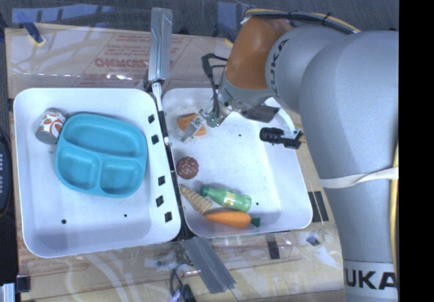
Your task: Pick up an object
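Grasp step: my claw (pixel 195 126) is down at the orange piece (pixel 186 121); grip indiscernible. Next, I lift straight.

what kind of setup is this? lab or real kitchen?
Most likely a robot grasping test bench, not a kitchen: two white bins side by side, toy food such as a carrot and green bottle, and the arm's hand over the right bin.

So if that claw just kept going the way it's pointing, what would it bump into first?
Most likely the small orange piece right below the gripper, in the right bin. They overlap in this view, so the gap between them is hard to judge.
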`<state>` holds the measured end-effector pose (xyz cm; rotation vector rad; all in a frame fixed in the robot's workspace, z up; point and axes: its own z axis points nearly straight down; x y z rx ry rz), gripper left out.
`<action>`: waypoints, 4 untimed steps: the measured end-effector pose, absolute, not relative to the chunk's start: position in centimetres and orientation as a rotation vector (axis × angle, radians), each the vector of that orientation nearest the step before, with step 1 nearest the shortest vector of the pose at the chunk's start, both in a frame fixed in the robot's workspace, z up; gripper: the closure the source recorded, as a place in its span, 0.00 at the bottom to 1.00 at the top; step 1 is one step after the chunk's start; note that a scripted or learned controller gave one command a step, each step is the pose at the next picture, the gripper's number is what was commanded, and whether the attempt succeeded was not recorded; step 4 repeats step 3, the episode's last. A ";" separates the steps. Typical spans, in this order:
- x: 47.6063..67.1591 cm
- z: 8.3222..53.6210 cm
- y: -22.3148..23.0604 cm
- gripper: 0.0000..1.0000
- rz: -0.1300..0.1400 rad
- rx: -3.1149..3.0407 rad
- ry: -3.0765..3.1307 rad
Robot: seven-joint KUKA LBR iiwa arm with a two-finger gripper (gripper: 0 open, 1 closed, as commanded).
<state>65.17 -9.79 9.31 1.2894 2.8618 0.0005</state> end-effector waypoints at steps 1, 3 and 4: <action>63.0 9.2 -15.0 0.00 -0.003 1.529 2.747; 62.1 9.0 -10.9 0.00 -0.003 1.484 2.770; 62.1 9.0 -10.9 0.00 -0.003 1.484 2.770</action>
